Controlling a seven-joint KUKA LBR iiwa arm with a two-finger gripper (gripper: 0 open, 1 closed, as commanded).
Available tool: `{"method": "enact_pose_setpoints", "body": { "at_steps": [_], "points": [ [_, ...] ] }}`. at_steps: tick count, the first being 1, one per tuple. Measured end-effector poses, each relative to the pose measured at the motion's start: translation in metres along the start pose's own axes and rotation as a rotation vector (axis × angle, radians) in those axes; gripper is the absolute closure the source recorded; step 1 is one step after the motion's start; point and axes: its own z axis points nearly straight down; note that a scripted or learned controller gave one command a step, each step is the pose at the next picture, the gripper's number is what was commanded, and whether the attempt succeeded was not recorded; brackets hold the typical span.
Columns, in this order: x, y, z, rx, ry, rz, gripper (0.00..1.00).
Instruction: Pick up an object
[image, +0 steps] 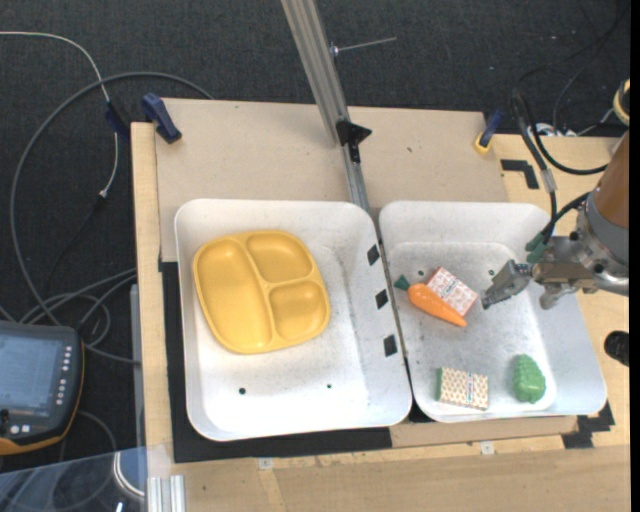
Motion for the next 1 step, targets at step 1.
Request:
{"method": "enact_pose_setpoints", "body": {
  "at_steps": [1],
  "points": [
    [-0.0001,0.0000,0.0001,-0.001,0.000,0.000,0.00]
  ]
}}
